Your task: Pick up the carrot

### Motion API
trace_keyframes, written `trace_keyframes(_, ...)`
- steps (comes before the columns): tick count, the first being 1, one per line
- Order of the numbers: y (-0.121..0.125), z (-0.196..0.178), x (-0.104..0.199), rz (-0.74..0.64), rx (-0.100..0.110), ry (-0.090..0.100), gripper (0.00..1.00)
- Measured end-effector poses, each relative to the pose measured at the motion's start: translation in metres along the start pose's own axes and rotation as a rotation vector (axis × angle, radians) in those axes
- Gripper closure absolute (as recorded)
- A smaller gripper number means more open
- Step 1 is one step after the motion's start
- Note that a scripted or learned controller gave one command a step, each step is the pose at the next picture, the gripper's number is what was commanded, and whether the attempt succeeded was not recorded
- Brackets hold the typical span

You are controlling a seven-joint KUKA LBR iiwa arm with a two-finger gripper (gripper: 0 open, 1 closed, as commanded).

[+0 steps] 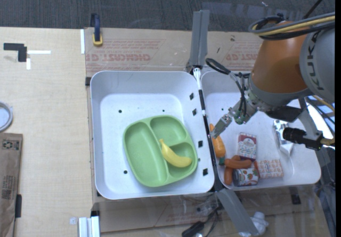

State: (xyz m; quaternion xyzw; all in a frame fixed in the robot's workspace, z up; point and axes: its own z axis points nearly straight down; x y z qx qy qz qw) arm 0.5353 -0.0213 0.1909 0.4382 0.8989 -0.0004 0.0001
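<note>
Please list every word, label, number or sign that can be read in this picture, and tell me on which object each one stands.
"KUKA", partly cut off: on the grey arm.
"CHEMCAST GP", upside down and mirrored, faint: on the brown board behind the bins.
Recycling sign: on the brown cardboard at the left edge.
Red and white packet, small red box, can: print too small to read.

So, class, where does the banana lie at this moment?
The banana lies in the green divided plate, in its lower right compartment, inside the left bin.
</note>
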Motion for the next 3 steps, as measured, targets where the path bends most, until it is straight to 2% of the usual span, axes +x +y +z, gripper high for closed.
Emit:
trace_keyframes(1,-0.040,0.000,0.021,-0.056,0.001,0.001,0.00)
trace_keyframes(2,-0.047,0.069,-0.062,-0.362,-0.001,0.000,0.00)
trace_keyframes(3,-0.095,0.059,-0.063,-0.561,-0.002,-0.002,0.00)
